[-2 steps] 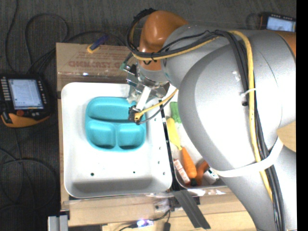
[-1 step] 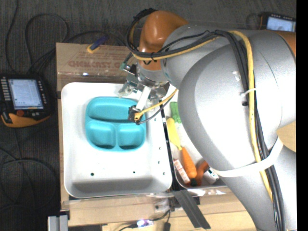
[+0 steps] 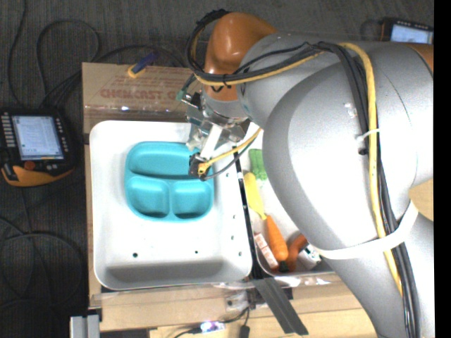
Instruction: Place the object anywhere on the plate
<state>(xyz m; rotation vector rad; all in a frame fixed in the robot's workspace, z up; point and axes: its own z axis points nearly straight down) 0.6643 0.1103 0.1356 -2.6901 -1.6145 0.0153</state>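
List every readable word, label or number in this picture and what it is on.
Cardboard behind the left bin: red print, too blurred to read.
Pendant screen on the floor: text too small to read.
Screen at top right: unreadable.
Packet in the right bin: print too small.

The grey arm (image 3: 345,167) reaches in from the right, its bulk filling that side. The orange band (image 3: 232,41) sits above the wrist, cables looped round it. The tool (image 3: 197,162) points down and leftward, its tip low.
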